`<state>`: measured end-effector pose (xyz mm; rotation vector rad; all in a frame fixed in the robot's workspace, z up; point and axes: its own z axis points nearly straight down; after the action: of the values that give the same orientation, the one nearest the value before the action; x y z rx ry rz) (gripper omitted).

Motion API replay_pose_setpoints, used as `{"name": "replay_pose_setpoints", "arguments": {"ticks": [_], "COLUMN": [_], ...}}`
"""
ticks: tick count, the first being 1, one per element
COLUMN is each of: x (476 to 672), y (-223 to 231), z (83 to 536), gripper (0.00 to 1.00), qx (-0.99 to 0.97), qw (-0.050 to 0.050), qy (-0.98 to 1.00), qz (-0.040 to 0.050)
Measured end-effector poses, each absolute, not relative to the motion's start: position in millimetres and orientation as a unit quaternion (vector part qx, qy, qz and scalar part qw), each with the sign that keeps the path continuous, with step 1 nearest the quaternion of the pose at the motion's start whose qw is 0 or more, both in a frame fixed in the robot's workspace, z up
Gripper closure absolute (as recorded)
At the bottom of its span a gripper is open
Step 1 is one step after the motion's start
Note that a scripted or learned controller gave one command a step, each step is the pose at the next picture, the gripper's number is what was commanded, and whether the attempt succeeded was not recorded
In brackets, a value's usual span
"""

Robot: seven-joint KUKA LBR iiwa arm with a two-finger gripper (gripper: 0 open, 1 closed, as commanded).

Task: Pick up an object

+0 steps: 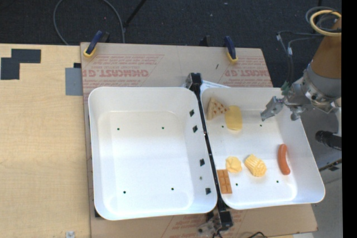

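Note:
The right bin [304, 136] holds several toy foods. A tan wedge [216, 107] lies at its back left, touching a pale yellow block [234, 119]. Nearer the front sit a small yellow lump [233, 164] and a yellow corn piece [255, 165]. A red sausage [284, 159] lies to their right, and a brown waffle bar [223, 181] rests by the dividing wall. My gripper [282, 112] hangs over the bin's back right part, open, with nothing between its fingers. It is right of the yellow block and behind the sausage.
The left bin [106, 136] stands beside the right one, with a black clip strip [202, 142] along their shared edge. Both rest on a cardboard sheet [139, 67] held by two clamps. A pale wooden bench [39, 147] spreads to the left.

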<state>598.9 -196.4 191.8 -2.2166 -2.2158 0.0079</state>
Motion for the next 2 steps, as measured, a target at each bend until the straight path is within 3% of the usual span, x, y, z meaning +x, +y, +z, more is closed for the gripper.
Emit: {"name": "replay_pose_setpoints", "arguments": {"ticks": [1, 2], "x": [599.8, 605.4], "y": [-196.4, -202.6], "z": [194.3, 141.7], "gripper": [0.0, 0.0], "qx": [-0.707, -0.707], "qw": [0.002, 0.004], "qy": [-0.707, -0.707], "qz": [0.0012, 0.0024]}}
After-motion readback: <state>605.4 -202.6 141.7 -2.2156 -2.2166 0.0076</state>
